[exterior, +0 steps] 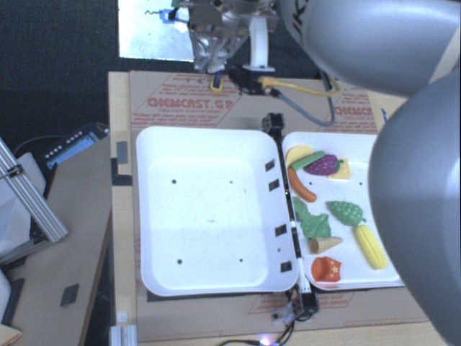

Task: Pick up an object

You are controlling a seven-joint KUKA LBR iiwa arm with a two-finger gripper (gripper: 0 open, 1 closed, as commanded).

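While the arm spans the upper right of the view, things lie as follows from left to right.

Left bin (209, 215): white, shallow, with small dark dots on its floor.
Gripper (209, 65): above the far edge of the bench, beyond the left bin's back rim; whether it is apart or together I cannot tell.
Divider (284, 207): a black strip with clips between the two bins.
Right bin (360, 283): white, holding toy foods, partly covered by the arm.
Orange carrot (301, 185): long and slim, near the divider at the back.
Purple grapes (323, 165): a bumpy cluster, lying on a yellow piece.
Green leafy piece (311, 222): flat, mid-bin.
Red pepper (326, 269): squat, at the front rim.
Yellow corn (370, 245): ribbed, slanted, just beside the arm.
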